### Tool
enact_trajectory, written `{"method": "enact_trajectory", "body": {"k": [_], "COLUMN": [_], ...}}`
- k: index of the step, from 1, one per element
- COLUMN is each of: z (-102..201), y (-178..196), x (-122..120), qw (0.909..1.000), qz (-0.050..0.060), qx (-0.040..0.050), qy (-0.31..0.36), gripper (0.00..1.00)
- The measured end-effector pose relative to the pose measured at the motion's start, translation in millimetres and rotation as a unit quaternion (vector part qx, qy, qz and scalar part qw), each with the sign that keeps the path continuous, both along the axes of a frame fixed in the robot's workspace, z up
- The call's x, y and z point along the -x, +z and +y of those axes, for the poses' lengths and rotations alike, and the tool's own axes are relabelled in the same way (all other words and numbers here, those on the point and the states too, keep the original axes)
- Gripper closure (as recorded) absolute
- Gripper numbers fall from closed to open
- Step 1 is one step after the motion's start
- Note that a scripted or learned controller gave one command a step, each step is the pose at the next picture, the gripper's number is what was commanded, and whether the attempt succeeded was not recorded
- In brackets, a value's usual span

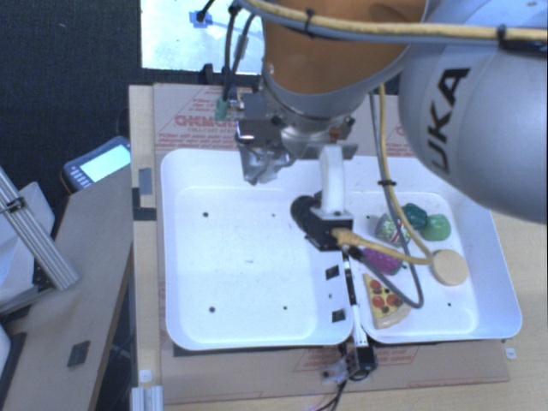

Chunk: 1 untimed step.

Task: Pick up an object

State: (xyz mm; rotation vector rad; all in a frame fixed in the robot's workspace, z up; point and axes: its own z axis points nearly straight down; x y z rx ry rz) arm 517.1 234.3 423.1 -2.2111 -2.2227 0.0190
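Note:
My gripper (259,168) hangs over the far edge of the left white bin (174,255), with nothing visible beneath it. The objects lie in the right bin (507,308). Near that bin's front lies a pizza-slice toy (385,300). A tan round disc (449,267) rests to its right. Further back sit a dark green piece (415,215), a light green piece (437,227) and a speckled grey-green piece (388,227). A purple object (384,261) is partly covered by the yellow cable.
The big grey and orange arm covers the far part of the right bin. A grey device with a lit screen (96,166) sits on the side table at the left. Brown cardboard (184,118) lies under both bins.

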Motion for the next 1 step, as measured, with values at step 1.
{"method": "enact_trajectory", "body": {"k": [1], "z": [-17.6], "y": [-180.8], "x": [30.9], "qw": [1.0], "qz": [0.001], "qx": [0.0012], "qy": [-0.003], "gripper": [1.0]}}
